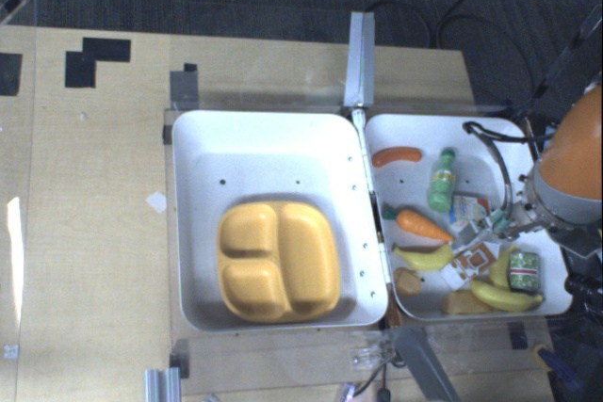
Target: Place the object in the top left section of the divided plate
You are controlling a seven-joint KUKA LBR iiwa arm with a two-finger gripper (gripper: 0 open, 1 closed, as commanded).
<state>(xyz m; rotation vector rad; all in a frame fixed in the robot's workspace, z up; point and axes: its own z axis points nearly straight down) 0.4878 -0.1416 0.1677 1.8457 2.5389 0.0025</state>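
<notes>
A yellow divided plate (279,258) lies in the left white bin (203,155), with two small sections on its left and one long section on its right. All three sections are bare. My gripper (490,224) is low in the right bin (415,135), over a cluster of small packets (469,206) just right of a carrot (421,224). The grey wrist and orange band (573,155) reach in from the right and hide part of the bin's right side. Nothing can be seen held in the gripper.
The right bin also holds a red sausage (396,155), a green bottle (441,181), a banana (421,257), a second banana (504,297), a green can (524,270) and brown pieces (408,280). A metal divider post (359,61) stands between the bins.
</notes>
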